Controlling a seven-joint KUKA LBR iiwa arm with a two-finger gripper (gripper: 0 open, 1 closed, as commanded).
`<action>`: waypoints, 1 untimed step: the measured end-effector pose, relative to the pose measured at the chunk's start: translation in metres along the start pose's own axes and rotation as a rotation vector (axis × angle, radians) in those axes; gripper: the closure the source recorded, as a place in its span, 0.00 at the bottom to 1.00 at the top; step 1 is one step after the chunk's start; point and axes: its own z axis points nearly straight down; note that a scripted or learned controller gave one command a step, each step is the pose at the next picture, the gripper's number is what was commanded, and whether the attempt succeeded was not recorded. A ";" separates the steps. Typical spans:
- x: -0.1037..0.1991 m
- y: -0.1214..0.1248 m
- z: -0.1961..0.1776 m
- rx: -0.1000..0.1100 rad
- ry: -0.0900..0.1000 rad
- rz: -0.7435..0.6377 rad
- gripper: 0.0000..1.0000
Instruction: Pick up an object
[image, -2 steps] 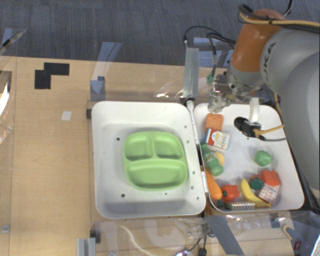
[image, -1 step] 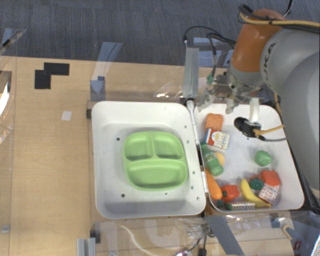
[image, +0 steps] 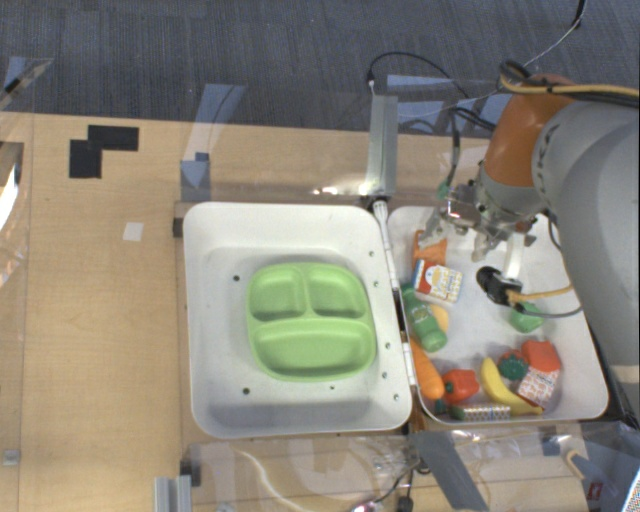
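Arm parked over the right bin (image: 590, 400)

Gripper (image: 478, 228) hangs near the little carton (image: 437, 281) (can't tell whether it's open or closed); green tray (image: 310, 322) sits in the left bin (image: 200, 330).

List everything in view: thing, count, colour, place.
Shallow plastic bins: two, white, side by side on the bench.
Divided plastic plate: one, light green, middle of the left bin.
Small carton: one, orange and white, upper left of the right bin.
Toy carrot: one, orange, right bin's left edge.
Toy banana: one, yellow, near edge of the right bin.
Toy tomato: one, red, beside the carrot.
Arm: one, grey with orange band, over the right bin.
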 end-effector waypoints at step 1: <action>-0.002 -0.033 0.022 -0.014 0.002 0.040 0.00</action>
